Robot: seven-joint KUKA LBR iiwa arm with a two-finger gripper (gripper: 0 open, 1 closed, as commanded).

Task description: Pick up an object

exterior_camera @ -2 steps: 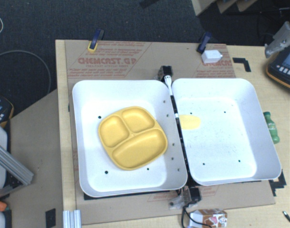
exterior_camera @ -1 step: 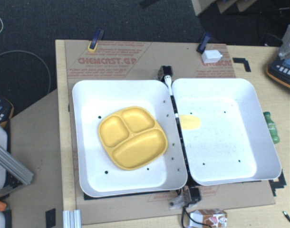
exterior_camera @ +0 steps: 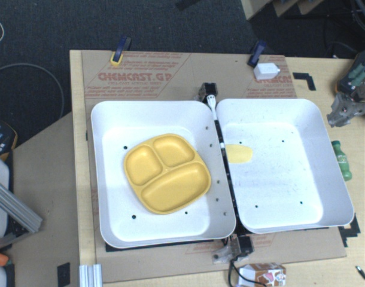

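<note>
Currently, the claw [exterior_camera: 348,105] is positioned off the bins, at the 3 o'clock edge of the view.

Claw state: cannot be told; the part is small and blurred, and nothing is seen between its tips. Left bin [exterior_camera: 105,160]: contains one yellow divided plate [exterior_camera: 166,173], three compartments, lying flat near the bin centre. Right bin [exterior_camera: 314,166]: contains one small yellow piece [exterior_camera: 239,153], lying flat at the bin's 9 o'clock side, just beside the dividing rims. Table [exterior_camera: 170,76]: a green object [exterior_camera: 342,159] lies at 3 o'clock, just outside the right bin; a white block [exterior_camera: 266,71] sits at the right bin's 12 o'clock; clamps hold the far edge.
</note>
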